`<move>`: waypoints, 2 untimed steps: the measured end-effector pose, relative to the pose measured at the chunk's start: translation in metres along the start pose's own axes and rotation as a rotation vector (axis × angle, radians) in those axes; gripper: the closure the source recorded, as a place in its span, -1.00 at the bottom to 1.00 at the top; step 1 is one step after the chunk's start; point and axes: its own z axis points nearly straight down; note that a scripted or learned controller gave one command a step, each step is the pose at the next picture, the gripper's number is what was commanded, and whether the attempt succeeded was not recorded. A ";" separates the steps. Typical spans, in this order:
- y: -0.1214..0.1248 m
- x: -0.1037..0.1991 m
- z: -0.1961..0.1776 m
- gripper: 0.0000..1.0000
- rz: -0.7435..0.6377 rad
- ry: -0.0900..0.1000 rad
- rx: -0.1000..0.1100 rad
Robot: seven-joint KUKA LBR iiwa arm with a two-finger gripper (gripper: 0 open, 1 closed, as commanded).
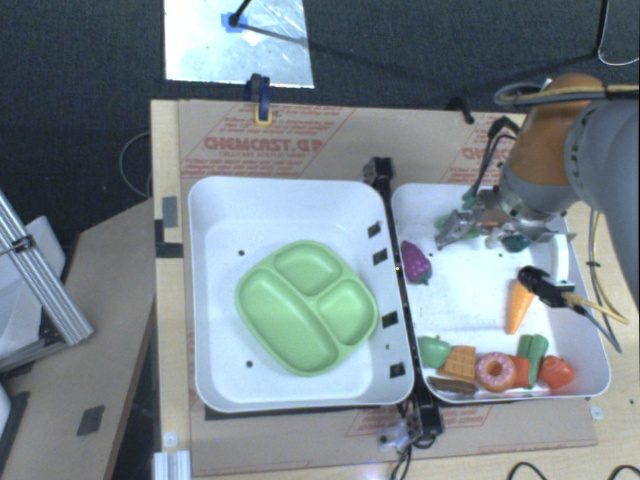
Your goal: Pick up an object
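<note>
Camera view: the end effector [458, 228] sits low over the far end of the right bin [465, 293]; whether it is spread or pressed together cannot be told. The nearest candidate, a purple toy vegetable [415, 263] by that bin's left wall, looks light, stiff and slick, so it is best gripped across its plump middle. The right bin also holds a toy carrot [518, 306] and a row of toy foods [495, 371] along its near wall, while the left bin [220, 228] holds a green divided plate [305, 308].

The middle of the right bin [460, 293] is bare and open from above. A row of toys [495, 370] crowds its near wall. A carrot [518, 306] lies at the right, and a purple toy [416, 263] lies by the left wall.
</note>
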 end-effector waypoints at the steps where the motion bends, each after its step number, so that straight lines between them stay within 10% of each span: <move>1: 0.001 0.000 0.028 -1.00 0.000 0.000 0.000; 2: 0.002 0.000 0.017 1.00 0.000 0.001 -0.002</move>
